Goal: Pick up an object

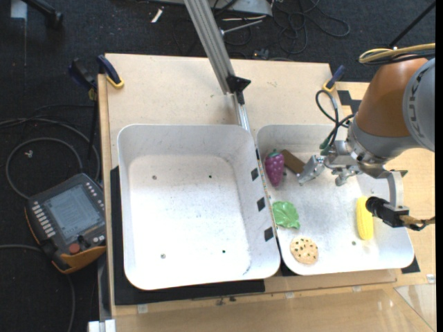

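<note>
Objects for picking are all sitting in the right bin [387,258]: purple grapes [275,167] at 10 o'clock with a brown block [294,162] just beside them, green leafy piece [285,214] at 8 o'clock, spotted cookie [304,250] at 7 o'clock, yellow banana [364,219] at 4 o'clock. Left bin [138,144] is lying beside it on the desk [173,88]. Pincer [323,171] is hovering over the right bin's middle, fingers apart, gripping nothing.

No legible text, label, brand, number or sign is shown; whatever is displayed on the teach pendant [68,216] screen is blurred beyond reading.
</note>
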